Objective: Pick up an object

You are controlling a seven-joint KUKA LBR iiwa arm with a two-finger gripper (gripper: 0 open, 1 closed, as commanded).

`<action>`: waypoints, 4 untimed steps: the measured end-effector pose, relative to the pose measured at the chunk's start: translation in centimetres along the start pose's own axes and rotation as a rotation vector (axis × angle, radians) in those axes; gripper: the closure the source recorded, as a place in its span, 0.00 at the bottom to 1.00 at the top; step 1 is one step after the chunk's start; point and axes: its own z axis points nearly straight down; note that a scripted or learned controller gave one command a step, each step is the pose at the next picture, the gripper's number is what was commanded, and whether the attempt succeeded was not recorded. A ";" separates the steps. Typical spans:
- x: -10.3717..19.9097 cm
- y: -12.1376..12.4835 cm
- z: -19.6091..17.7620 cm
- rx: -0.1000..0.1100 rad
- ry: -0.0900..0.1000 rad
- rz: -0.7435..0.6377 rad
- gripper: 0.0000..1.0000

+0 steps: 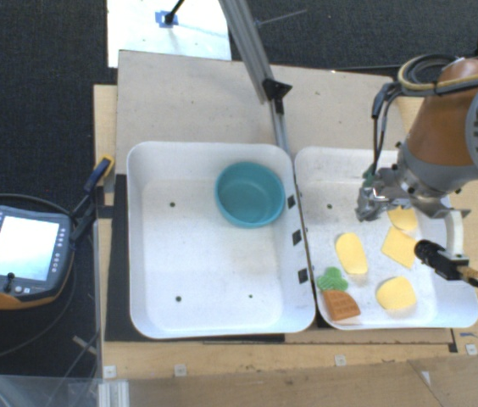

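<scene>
The right bin (324,185) holds several yellow foam pieces: an oblong one (351,253), a square one (399,248), a rounded one (396,294), and one (404,220) partly hidden under the wrist. A green leafy toy (333,279) and an orange wedge (340,305) lie at the bin's front left. My gripper (373,203) hangs over the right bin's middle, just left of the hidden yellow piece and above the oblong one. Nothing shows between its fingers.
A teal bowl (250,193) sits at the back right of the left bin (163,253). A grey pole (247,36) slants across the back toward the divider between the bins. A teach pendant (20,253) lies off the bench at the left.
</scene>
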 end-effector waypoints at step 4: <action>15.5 4.7 -5.9 0.004 0.001 -0.004 1.00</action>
